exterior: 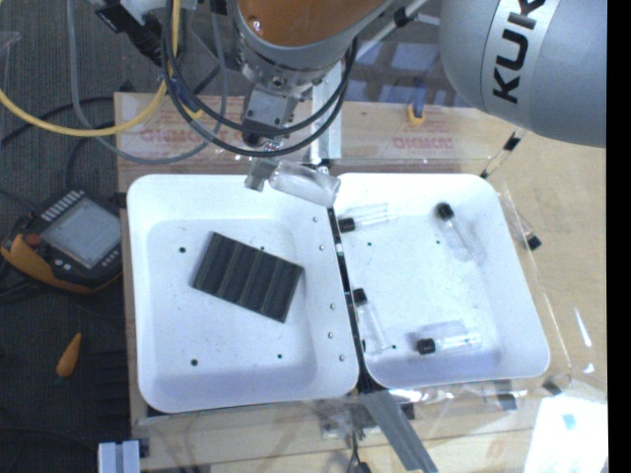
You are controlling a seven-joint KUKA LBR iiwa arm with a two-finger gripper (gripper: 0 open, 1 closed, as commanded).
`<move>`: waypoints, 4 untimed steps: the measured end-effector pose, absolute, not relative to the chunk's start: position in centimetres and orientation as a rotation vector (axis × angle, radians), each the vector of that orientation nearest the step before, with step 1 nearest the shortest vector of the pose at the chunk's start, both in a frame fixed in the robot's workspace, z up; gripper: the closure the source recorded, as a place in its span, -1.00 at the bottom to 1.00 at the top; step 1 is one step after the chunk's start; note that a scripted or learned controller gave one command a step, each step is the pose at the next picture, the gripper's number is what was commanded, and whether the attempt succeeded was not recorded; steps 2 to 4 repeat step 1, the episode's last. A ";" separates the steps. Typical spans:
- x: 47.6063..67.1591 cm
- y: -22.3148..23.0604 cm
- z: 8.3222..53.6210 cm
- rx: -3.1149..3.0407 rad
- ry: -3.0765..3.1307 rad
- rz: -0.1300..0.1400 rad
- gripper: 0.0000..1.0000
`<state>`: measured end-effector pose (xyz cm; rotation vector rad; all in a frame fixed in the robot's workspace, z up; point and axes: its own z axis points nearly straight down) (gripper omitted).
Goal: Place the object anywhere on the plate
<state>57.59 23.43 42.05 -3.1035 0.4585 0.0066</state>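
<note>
Where the hand hangs over the far edge of the left bin, close to the divider between the bins, a clear vial lies tilted just beneath and beside it. Whether the hand is wide, narrow or gripping that vial cannot be told from this slant. The vial is judged to be the task's object, at or above the bin's far rim. The dark ribbed plate sits near the middle of the left bin, lying skewed and well apart from the vial.

Step in hand, as judged: carrying the object to the plate. To do it well, the grip should be confirmed before travel. The hand should then move toward the near side and a little left until it is over the plate's centre, and descend low before release. A round vial may roll along or off the ribs, so laying it parallel to the grooves seems safest.

Surroundings: the right bin holds four more black-capped vials, one at its far left, one at its far right, one beside the divider and one near its near edge. Both bins rest on a pale wooden tabletop. A control pendant and yellow cables lie off the tabletop's left edge.
</note>
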 end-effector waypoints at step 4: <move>63.7 23.4 33.0 -3.107 0.432 0.011 1.00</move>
